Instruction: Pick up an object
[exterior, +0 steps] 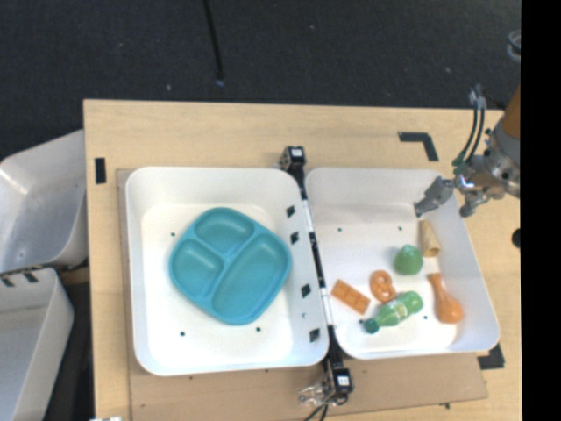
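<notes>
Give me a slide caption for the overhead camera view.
Gripper hovers over the right bin of small toys; blue tray sits in the left bin.

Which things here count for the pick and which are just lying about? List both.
For the job:
- gripper, above the right bin's far edge
- green bottle
- green round piece
- orange waffle piece
- orange ring piece
- orange pear-shaped piece
- tan block

Lying about:
- blue divided tray in the left bin

The bench (219, 134) looks like pale matt wood. Both bins, left (145, 323) and right (368, 191), are smooth white plastic. The blue divided tray (230, 266) and green bottle (396, 310) look like smooth, slightly glossy plastic.
</notes>
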Robot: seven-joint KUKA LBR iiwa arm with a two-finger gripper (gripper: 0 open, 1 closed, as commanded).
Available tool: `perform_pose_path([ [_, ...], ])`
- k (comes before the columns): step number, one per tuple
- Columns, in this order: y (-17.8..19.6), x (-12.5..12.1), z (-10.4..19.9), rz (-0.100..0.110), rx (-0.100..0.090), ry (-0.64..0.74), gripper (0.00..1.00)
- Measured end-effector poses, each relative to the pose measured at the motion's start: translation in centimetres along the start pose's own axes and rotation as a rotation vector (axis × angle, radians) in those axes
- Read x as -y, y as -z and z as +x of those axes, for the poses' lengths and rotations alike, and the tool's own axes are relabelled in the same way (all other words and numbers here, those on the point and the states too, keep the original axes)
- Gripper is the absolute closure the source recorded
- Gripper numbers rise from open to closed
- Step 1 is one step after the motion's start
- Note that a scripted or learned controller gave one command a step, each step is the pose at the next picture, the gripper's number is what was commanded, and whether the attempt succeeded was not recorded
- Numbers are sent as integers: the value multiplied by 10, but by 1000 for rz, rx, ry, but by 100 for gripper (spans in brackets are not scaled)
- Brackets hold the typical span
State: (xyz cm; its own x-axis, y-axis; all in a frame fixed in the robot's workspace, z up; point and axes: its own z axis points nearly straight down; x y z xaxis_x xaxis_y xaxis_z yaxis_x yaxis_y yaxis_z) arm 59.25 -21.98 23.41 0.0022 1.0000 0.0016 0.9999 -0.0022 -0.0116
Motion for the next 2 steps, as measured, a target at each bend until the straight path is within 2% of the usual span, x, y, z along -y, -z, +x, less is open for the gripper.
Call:
perform_pose_path([
  [1, 8, -3, 0, -13, 3, 3, 0],
  [2, -49, -9, 6, -9, 3, 6, 0],
])
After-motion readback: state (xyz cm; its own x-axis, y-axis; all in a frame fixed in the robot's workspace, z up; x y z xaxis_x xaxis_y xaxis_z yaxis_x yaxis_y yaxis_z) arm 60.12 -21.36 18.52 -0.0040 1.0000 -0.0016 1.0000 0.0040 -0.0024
